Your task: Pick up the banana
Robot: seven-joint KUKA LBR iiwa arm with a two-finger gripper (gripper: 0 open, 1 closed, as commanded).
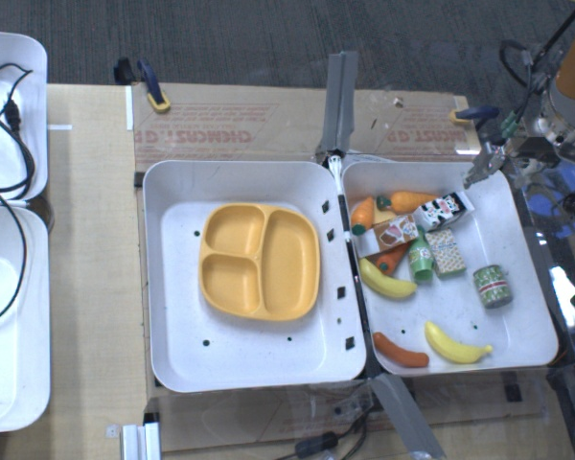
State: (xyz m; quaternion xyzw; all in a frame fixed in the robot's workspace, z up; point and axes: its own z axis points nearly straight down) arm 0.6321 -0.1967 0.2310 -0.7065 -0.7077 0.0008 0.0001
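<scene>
Bananas lie in the right bin (517,209): one banana (457,344) near the front edge, just right of a red sausage (400,351), and a second banana (385,282) nearer the bin's left wall, touching a green bottle (421,260). Behind them sit a carrot (409,200), a milk carton (443,211), a speckled box (446,253) and a green can (493,286) off to the right. The left bin (172,257) holds a yellow divided plate (261,261). The gripper (486,164) hangs over the right bin's far right corner, well apart from both bananas, holding nothing; how wide it stands I cannot tell.
</scene>
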